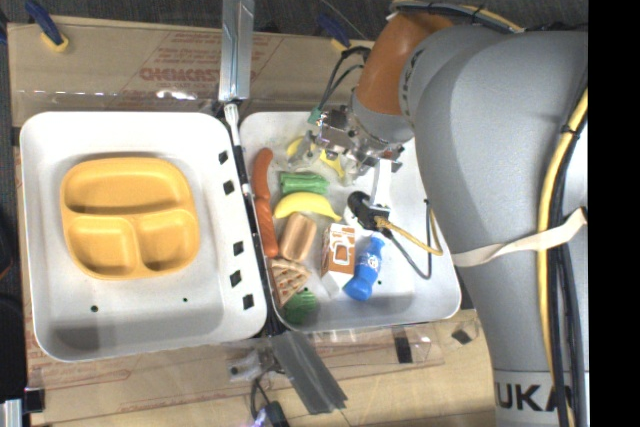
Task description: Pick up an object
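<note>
In the bin on the view's right (440,290), one of two shallow white bins side by side on a sheet of brown cardboard (120,65), lies a tight jumble of small objects, any of which could be picked. The grey arm (490,145), with its orange band, reaches in from the right, and its gripper (335,143) hangs low over the far part of this bin, just above the pile. Wires and metal parts crowd the gripper, so it cannot be told whether it is wide, narrow or holding anything. Just beside it, towards the far left corner of the bin, sits a small yellow item (297,148), too blurred to name. Nearer the camera lies a green piece (303,183), and touching its near edge is a yellow banana (306,206). A long reddish sausage (264,200) runs along the bin's left wall. Below the banana a copper-coloured cup (297,237) lies on its side, with an orange and white carton (340,249) just to its right and a blue bottle (364,269) tilted beside the carton. Near the front left corner are a brown lattice-patterned item (288,276) and, in front of it, a dark green lump (301,305). The bin on the left (40,315) holds a yellow divided tray (128,215), lying flat, well apart from the gripper. A metal bar (236,45) stands at the far end of the seam between the bins.
</note>
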`<action>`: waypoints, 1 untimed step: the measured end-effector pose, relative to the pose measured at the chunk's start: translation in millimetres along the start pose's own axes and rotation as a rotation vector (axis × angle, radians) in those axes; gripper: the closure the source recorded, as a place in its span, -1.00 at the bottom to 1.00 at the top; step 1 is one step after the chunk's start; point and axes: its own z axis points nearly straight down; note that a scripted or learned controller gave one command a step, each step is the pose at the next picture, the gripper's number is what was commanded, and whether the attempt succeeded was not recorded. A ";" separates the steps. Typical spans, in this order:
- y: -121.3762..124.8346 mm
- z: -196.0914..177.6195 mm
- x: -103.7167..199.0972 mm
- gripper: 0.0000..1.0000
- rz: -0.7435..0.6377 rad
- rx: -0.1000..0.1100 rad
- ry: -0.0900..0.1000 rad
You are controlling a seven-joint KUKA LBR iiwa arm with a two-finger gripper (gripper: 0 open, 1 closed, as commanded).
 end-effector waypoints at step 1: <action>8.8 -73.5 12.6 -1.00 -0.319 -0.013 -0.002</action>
